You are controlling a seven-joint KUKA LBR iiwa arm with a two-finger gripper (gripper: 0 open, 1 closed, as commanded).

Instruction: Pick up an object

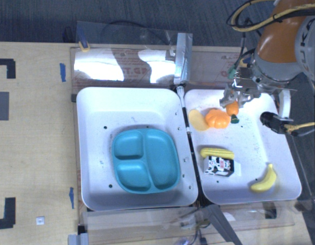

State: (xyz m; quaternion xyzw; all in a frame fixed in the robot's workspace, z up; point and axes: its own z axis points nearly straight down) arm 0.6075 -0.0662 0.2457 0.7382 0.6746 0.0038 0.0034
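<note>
My gripper (234, 97) hangs over the back of the right bin (290, 157), under the arm's orange band. Right below it is a small orange carrot-like piece (232, 108) with a green tip (234, 120). It meets the gripper's lower end, and I cannot make out whether it is held. An orange pumpkin-shaped toy (217, 118) lies just left of that piece, with a pale yellow rounded piece (197, 120) beside it. Nearer the front lie a yellow, black and white packet (219, 162) and a banana (265, 179).
The left bin (91, 111) holds a blue divided plate (145, 159). A metal bar (182, 60) stands behind the wall between the bins. A black cable fitting (273, 121) sticks into the right bin from the arm's side.
</note>
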